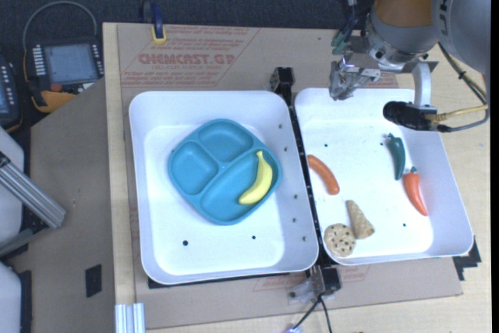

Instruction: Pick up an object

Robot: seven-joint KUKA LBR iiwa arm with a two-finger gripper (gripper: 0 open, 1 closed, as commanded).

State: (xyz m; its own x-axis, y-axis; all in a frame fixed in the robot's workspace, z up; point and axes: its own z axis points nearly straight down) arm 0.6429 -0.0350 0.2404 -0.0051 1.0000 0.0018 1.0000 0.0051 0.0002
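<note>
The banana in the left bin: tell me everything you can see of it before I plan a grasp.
The banana is yellow, smooth and curved, likely plastic toy food. It lies flat in the right-hand compartment of the blue divided plate, its upper tip near the plate's right rim, its lower end pointing toward the plate's front. It touches only the plate, which sits in the left white bin.

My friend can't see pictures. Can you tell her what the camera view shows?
A robot arm's gripper hangs over the far edge of the right white bin, which holds a sausage, a cookie, a cone, a green pepper and an orange pepper. In the left bin, a banana lies on a blue divided plate.
</note>
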